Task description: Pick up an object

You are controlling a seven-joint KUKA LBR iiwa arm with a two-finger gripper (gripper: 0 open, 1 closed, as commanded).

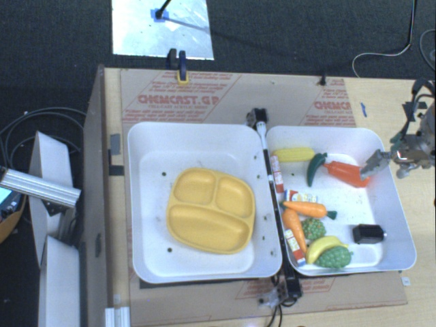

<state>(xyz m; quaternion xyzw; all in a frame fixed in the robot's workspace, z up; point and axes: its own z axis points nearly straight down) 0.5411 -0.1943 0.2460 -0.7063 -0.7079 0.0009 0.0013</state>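
Cardboard (204, 94) under the bins reads "CHEMCAST GP"; the jaws' state by the red pepper (344, 174) is unclear.

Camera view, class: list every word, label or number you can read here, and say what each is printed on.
"CHEMCAST GP": red print on the brown protective sheet behind the left bin.
The same red print, repeated at the sheet's right: partly readable, slanted.
Small packets along the right bin's left wall: print too small to read.
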